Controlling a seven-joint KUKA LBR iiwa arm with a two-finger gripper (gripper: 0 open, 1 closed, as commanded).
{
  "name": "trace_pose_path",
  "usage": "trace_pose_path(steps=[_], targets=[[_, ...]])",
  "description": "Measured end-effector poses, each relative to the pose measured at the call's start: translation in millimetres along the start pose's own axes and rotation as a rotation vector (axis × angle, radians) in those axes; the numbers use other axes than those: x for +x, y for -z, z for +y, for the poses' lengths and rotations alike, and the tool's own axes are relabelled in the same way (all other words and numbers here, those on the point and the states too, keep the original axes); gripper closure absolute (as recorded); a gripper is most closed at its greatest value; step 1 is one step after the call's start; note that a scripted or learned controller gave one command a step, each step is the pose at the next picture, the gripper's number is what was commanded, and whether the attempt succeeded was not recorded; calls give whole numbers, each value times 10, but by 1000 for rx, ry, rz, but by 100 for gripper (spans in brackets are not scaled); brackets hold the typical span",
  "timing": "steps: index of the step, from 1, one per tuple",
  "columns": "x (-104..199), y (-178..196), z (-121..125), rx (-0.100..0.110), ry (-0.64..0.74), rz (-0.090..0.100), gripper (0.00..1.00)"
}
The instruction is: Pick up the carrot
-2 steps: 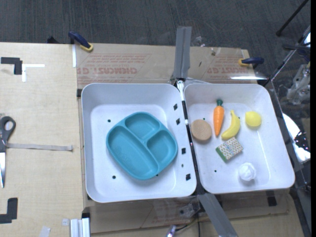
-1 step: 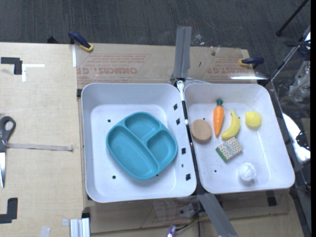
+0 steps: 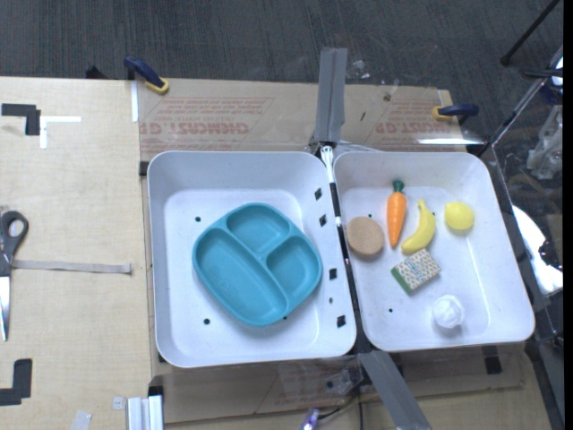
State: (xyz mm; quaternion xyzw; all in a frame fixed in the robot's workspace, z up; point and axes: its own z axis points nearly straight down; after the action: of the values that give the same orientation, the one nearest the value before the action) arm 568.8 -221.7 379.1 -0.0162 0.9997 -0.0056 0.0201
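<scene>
A slanted overhead view takes in a pale wooden bench bearing two shallow white bins side by side, set on a sheet of brown cardboard.

The bin on the view's left holds one thing: a teal divided plate with three compartments, lying flat and turned at an angle.

The bin on the view's right holds several small items. The carrot, orange with a small green top, lies in the upper middle of this bin, green end pointing towards the far rim. Nothing grips or covers it. Just to its right, touching or nearly so (the gap is too fine to judge), lies a yellow banana, curved. Further right, apart from the banana, sits a yellow lemon. To the carrot's left, close by its tip, lies a round tan disc. Below the banana is a small yellow-and-green sponge, tilted. Nearer the front rim sits a crumpled white object, hard to identify.

On the bench at the view's far left lies a pair of scissors. Two blue clamps, one on the left and one on the right, pin the cardboard's far corners.
</scene>
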Motion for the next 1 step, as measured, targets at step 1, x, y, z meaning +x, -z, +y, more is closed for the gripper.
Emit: trace_pose_path(steps=[1], targets=[[-21, 96, -6, 2, 0, -6, 100]])
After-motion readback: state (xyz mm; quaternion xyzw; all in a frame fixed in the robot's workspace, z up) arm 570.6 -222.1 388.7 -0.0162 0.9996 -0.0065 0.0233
